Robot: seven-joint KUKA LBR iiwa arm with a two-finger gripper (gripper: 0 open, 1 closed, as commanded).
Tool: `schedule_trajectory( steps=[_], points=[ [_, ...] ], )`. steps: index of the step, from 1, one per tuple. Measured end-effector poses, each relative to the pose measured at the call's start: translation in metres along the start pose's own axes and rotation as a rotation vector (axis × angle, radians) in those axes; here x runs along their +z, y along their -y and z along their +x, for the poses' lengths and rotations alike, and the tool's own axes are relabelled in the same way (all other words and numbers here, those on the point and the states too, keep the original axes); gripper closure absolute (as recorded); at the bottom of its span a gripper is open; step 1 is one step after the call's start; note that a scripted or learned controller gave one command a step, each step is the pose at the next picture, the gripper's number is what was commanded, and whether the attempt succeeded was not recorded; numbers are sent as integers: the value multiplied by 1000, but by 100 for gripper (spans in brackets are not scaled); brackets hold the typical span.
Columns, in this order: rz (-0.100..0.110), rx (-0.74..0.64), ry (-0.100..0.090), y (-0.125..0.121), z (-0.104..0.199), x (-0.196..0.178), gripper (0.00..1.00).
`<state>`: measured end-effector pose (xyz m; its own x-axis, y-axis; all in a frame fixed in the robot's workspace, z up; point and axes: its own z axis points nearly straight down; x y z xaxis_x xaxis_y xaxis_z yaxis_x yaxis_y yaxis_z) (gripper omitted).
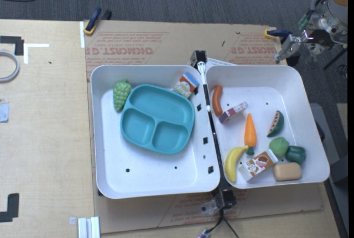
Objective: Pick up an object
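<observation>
Banana [235, 162] untouched in right bin [264, 93]; gripper [285, 50] hangs outside it, opening we can't tell. Next: we choose a target, then descend.

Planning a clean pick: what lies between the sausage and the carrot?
A small purple and white box lies between the sausage and the carrot, in the camera view.

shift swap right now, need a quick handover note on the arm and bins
Gripper: raised beyond the right bin's far right corner, outside it, nothing seen in it.
Right bin: sausage, carrot, watermelon slice, banana, among others.
Left bin: teal plate, grapes.
Done: nothing picked yet.
Left: choose an object, descend, grasp, lift.
</observation>
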<state>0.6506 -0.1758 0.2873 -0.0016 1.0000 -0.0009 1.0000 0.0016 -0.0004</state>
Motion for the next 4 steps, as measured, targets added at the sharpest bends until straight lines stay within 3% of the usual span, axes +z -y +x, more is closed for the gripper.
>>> schedule_trajectory(
  steps=[1,2,3,4],
  points=[
    [-1,-2,-1,-8,23,128,0],
    [0,-1,0,40,67,147,0],
    [1,4,-1,125,78,195,0],
    [-1,9,0,124,78,186,100]
  ],
)
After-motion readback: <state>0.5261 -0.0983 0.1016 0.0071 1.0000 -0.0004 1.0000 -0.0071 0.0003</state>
